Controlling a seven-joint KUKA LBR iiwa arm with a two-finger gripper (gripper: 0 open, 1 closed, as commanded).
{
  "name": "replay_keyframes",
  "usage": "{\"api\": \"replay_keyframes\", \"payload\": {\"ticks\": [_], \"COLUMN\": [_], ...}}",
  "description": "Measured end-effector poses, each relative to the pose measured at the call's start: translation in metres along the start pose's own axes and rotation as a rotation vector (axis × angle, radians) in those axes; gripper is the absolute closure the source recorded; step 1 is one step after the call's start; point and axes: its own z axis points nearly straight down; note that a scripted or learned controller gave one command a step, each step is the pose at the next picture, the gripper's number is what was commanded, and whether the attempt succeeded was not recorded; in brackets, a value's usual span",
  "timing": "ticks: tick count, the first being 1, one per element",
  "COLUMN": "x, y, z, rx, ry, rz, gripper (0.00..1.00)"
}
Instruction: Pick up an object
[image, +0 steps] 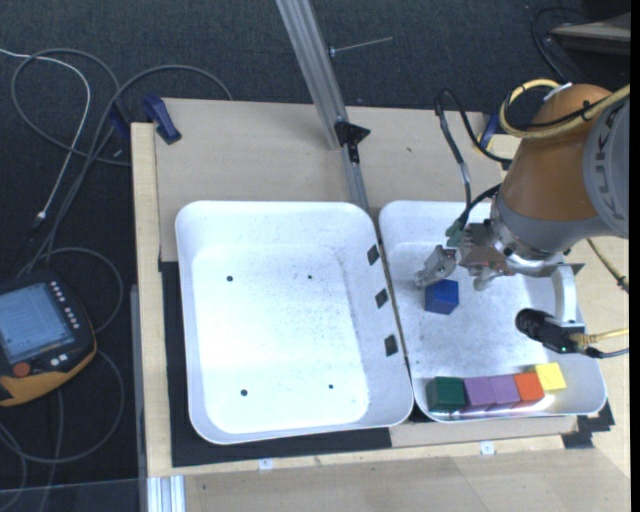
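Currently we log the gripper (458, 272) low over the right bin (500, 330), in the middle right of the frame, with the grey and orange arm (555, 180) reaching in from the right edge. Its two fingers (436, 268) stand apart, nothing between them. The blue cube (441, 297) sits on the bin floor just below the left finger in the frame, close beside it; we cannot tell whether they touch.

Along the lower rim of the same bin we note a row of blocks, side by side: green block (448, 392), purple block (489, 389), orange block (529, 386), yellow block (551, 377). The left bin (270, 320) takes the centre left of the frame.

Handling judgement: the blue cube looks rigid, small and light, with flat faces and likely a smooth surface. We expect no crushing risk. The best hold is across two opposite flat faces, at mid height, fingers squared to those faces. It sits slightly rotated, so a corner pinch could spin it out. As things lie, the cube is off to one side of the gap rather than inside it, so we judge a shift toward lower left is needed before closing.
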Motion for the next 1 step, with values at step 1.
{"api": "replay_keyframes", "payload": {"ticks": [1], "x": [0.0546], "y": [0.0253], "z": [0.0051], "rx": [0.006], "ry": [0.002], "rz": [-0.003], "gripper": [0.00]}}
